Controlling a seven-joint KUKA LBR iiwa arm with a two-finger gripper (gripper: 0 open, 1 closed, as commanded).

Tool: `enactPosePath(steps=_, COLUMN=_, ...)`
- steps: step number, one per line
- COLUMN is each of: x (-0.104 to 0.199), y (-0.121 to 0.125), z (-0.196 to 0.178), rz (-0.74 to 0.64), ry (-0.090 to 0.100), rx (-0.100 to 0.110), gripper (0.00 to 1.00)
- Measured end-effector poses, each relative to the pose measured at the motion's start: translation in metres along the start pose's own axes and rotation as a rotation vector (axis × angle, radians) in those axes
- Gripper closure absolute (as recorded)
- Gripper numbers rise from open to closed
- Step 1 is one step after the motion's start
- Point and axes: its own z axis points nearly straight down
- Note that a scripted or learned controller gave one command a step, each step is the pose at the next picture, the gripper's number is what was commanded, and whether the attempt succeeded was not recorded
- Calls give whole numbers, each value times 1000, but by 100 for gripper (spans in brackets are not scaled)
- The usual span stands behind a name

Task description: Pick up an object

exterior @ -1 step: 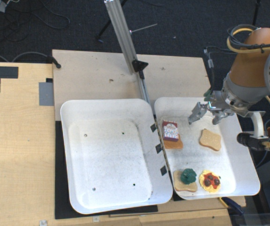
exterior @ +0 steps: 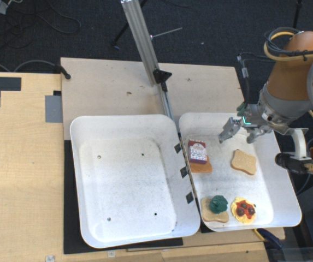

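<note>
The claw (exterior: 241, 131) hangs over the right bin (exterior: 279, 201), up near the bin's top edge. Its two grey fingers (exterior: 228, 130) are spread apart, and nothing is between them. One finger points toward 8 o'clock and the other sits a bit to the right, by a small green light. Behind the claw, toward 2 o'clock, is the arm (exterior: 290, 86), grey with a big orange part, coming in from the right side.

From the claw, the slice of bread (exterior: 243, 162) is at 6 o'clock. It is the closest thing, but it lies apart from the fingers, flat on the bin floor. At about 8 o'clock from the claw is a little dark red packet (exterior: 198, 152). It lies on top of an orange-brown piece (exterior: 202, 167) that sticks out below it. Both are close to the left wall of the right bin.

Farther down, near the bottom of the right bin, are two more things side by side. One is a green lump (exterior: 218, 204) sitting on a tan slice (exterior: 214, 215), at about 7 o'clock from the claw. Just to its right is a yellow round thing with red bits on top (exterior: 244, 209), at about 6 o'clock.

The left bin (exterior: 90, 135) is at 9 o'clock from the claw, touching the right bin. A long silver bar (exterior: 141, 40) leans up at 11 o'clock, past the bins.
</note>
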Motion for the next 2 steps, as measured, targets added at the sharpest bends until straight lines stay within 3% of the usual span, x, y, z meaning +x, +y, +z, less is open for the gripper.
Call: enactPosePath(steps=2, x=5, y=-18, z=111, rz=0, ry=1, rx=6, gripper=0)
